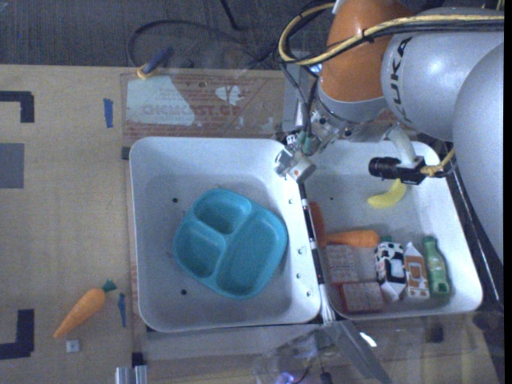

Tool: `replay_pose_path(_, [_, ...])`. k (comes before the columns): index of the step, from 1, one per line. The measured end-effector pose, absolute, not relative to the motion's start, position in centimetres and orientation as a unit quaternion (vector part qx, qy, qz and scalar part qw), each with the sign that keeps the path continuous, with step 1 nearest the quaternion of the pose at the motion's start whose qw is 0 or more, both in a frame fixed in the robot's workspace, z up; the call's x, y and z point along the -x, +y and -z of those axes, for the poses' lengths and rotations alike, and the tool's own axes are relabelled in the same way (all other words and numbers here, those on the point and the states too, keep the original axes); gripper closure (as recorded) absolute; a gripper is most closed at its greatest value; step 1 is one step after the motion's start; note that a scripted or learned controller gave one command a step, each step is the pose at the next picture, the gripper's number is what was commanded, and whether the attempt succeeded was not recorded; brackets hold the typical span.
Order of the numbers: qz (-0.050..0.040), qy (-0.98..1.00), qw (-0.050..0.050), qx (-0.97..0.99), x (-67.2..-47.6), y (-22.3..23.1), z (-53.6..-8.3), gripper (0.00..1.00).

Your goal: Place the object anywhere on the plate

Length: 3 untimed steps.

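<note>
I am wearing a glossy grey shell lettered KUKA, an orange band above my wrist, and yellow and black cables looping over it.

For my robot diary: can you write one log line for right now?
gripper: over bins' divider, grip unclear | plate: left bin, bare | banana, carrot: right bin

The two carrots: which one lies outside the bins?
The carrot with the green top, on the bench left of the left bin. The other carrot lies inside the right bin, among the other toys.
</note>
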<state>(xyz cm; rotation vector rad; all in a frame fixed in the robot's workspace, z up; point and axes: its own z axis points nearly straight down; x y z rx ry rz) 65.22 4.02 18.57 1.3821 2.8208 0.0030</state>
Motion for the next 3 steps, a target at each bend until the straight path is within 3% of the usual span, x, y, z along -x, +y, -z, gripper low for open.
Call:
replay_pose_path(1, [-0.0007, 0.911, 0.001, -0.412, -58.3, 2.3, -18.5, 1.0])
replay_pose_path(2, [-0.0008, 0.954, 0.0, -0.298, -56.9, 7.8, -18.5, 1.0])
replay_pose_path(3, [-0.0007, 0.954, 0.0, -0.299, -56.9, 7.7, -18.5, 0.0])
